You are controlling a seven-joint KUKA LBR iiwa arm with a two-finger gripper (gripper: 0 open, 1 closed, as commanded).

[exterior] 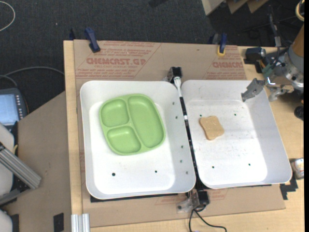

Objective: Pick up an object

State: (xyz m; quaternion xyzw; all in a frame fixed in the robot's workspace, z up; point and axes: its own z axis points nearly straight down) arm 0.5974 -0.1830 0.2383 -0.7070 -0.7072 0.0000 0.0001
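So the tan flat piece (211,127) sits in the right bin (270,144), a bit left of that bin's middle, lying flat on the white floor. The gripper (260,87) hangs over the bin's upper right corner, up and to the right of the piece and well apart from it. Can't tell how it's set from this angle.

The left bin (91,144) has a green divided plate (132,124) in it, three compartments, sitting in the upper middle.

Both bins rest on a brown board (116,59) held by blue clamps (91,39) along the far edge. Nothing lies between the gripper and the piece.
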